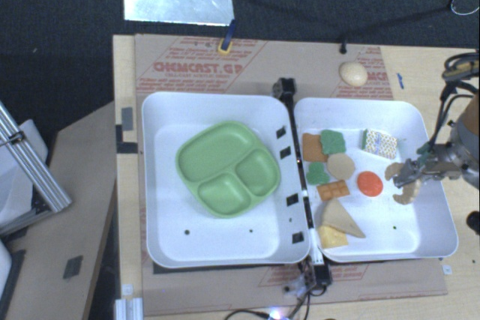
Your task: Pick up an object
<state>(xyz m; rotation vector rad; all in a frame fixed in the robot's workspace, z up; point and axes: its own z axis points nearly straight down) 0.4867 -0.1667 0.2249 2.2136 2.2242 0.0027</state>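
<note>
The right bin (pixel 431 236) holds several toy foods: a red round piece (pixel 369 183), a tan disc (pixel 341 165), a patterned white packet (pixel 379 143), a green piece (pixel 333 141), a brown square (pixel 313 147) and a tan wedge (pixel 341 219). My gripper (pixel 406 177) hangs low over the bin's right side, just right of the red piece. A small tan object (pixel 405 196) lies right under the gripper, and I cannot tell whether they touch.
The left bin (pixel 161 236) carries a green compartment plate (pixel 228 168). A pale egg-shaped object (pixel 353 73) lies on the cardboard behind the right bin. A black divider (pixel 294 161) runs between the bins. More small pieces (pixel 332 191) crowd the right bin's left half.
</note>
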